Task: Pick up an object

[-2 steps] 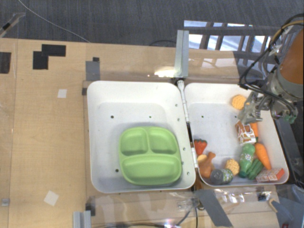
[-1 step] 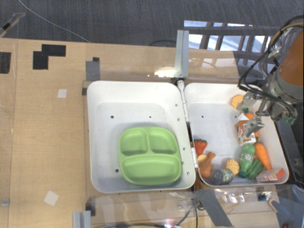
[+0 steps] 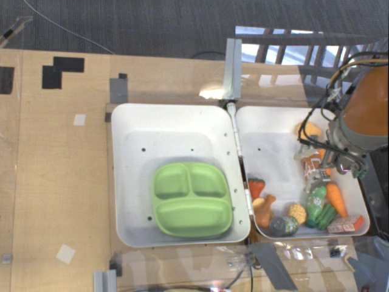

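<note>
Carrot (image 3: 336, 200) beside green bottle (image 3: 315, 202)

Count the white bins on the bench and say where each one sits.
2. The left bin holds a green divided plate; the right bin holds a heap of toy food, with the gripper above it.

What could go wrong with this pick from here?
1. The toys are heaped tightly in the right bin's near corner: the carrot, green toy and yellow piece touch, so closing may catch two or push one aside.
2. The gripper is low by the bin's right wall, so a finger could likely strike the rim.
3. The arm hides the items under it, so the pick's outcome is hard to verify.
</note>
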`<state>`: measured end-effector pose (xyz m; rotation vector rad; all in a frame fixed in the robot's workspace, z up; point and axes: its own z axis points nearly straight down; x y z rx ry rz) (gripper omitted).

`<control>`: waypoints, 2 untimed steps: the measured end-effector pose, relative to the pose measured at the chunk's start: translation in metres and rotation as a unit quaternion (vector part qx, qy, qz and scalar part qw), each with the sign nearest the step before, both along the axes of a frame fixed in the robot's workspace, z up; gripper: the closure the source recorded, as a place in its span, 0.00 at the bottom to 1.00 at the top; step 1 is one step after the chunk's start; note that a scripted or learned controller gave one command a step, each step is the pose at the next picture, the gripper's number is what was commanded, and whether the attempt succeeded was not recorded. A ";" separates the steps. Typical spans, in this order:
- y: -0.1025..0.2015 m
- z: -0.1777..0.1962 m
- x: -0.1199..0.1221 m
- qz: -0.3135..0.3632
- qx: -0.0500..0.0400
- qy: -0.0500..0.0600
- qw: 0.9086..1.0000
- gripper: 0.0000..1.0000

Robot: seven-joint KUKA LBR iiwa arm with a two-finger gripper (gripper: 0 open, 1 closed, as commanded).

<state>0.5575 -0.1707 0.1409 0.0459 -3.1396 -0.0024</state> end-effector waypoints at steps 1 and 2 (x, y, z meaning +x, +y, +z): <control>-0.035 -0.051 -0.048 -0.044 -0.002 -0.009 0.999 0.00; -0.032 -0.052 0.028 -0.062 -0.001 -0.008 0.998 0.00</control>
